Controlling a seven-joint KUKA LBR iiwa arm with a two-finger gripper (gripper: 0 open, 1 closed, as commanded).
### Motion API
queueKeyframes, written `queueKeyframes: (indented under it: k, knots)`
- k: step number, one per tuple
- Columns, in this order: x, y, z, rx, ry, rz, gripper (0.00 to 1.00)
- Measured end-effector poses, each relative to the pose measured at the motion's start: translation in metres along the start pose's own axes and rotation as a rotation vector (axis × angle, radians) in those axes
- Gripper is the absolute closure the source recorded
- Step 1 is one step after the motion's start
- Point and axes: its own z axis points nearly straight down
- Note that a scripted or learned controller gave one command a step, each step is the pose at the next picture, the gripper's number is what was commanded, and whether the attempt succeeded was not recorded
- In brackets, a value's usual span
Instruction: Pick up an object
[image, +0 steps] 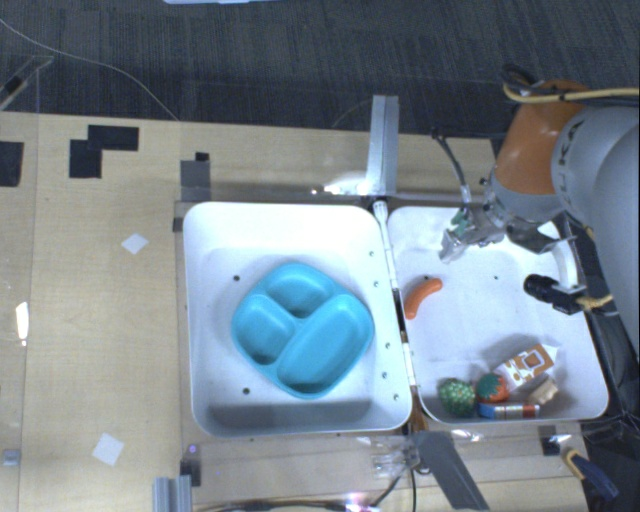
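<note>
Now the left shallow white bin (210, 260) holds a blue three-compartment plastic tray (302, 328). Its right-hand twin bin (440, 290) holds an orange sausage-shaped toy (421, 296), a green ball (458, 396) and a small carton (526, 368); above its far corner, whether the claw (462, 238) is open I cannot tell.

Open floor mid right bin (575, 330); clutter crowding its near edge: box (526, 367), green ball (458, 396); sausage (421, 296) by divider.

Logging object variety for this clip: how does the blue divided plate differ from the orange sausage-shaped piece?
The blue divided plate is broad with three compartments; the orange sausage-shaped piece is small, slim and slightly curved. The plate lies in the left bin, the orange piece in the right bin near the divider. The plate sits mid-bin; the orange piece lies below-left of the claw. Both rest flat, untouched.
</note>
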Motion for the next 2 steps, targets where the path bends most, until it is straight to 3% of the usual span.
queueKeyframes:
  k: [1, 2]
  knots:
    - [0.0, 0.0, 0.0, 0.0, 0.0, 0.0, 0.0]
    - [0.015, -0.038, 0.027, -0.028, -0.01, -0.047, 0.0]
